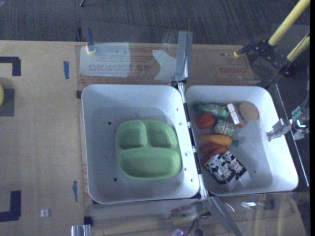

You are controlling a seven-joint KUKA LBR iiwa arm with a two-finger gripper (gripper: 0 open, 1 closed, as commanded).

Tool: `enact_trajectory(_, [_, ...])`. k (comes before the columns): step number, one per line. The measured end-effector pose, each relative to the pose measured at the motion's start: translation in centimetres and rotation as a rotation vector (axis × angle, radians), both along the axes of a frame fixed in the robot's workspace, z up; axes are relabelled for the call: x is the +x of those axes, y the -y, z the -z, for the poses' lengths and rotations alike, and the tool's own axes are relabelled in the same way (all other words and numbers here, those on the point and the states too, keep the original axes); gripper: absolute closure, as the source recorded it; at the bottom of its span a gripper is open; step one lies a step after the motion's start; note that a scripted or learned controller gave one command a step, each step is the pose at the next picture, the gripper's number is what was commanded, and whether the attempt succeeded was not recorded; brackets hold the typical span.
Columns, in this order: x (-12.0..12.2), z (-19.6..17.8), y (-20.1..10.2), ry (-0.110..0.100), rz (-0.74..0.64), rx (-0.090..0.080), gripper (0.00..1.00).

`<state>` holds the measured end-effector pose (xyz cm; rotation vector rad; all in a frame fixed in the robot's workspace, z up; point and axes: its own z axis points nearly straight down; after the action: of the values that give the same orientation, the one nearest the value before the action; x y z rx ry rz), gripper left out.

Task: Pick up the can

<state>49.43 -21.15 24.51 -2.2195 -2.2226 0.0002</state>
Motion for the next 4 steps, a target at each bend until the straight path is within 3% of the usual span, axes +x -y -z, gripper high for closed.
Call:
enact_trajectory(1, [-1.4,12.3,-0.6,0.002,-0.307,-0.001,0.00])
enact_trajectory(2, [-1.4,11.3,-0.6,0.006,-0.305,-0.003,1.00])
enact_trajectory(3, [-1.4,7.0,1.2,0.005,-0.666,-0.004,1.00])
enact_trajectory(4, [-1.2,5.9,1.2,0.011,-0.665,-0.008,1.00])
